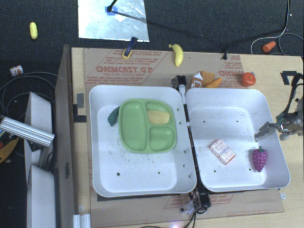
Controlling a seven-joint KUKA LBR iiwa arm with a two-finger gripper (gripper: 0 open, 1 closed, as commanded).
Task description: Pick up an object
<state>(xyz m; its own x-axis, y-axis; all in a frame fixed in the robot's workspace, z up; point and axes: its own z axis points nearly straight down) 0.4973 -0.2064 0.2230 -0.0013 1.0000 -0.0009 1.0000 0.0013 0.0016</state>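
Note:
In the right white bin (228, 106), a small white and orange box (222, 151) lies near the middle. A purple bunch of grapes (259, 159) sits at the bin's right side. My gripper (264, 131) reaches in over the right rim, just above the grapes and to the right of the box; I see nothing held in it. In the left white bin (102, 127), a green divided plate (137, 127) holds a yellow item (158, 116) in its upper right compartment. A dark green item (113, 115) lies at the plate's left edge.
Behind the bins on the cardboard lie a yellow banana (177, 54), an orange item (209, 80) and a red tomato (248, 79). A black divider (188, 127) runs between the bins. A silver sheet (113, 13) lies on the dark floor behind.

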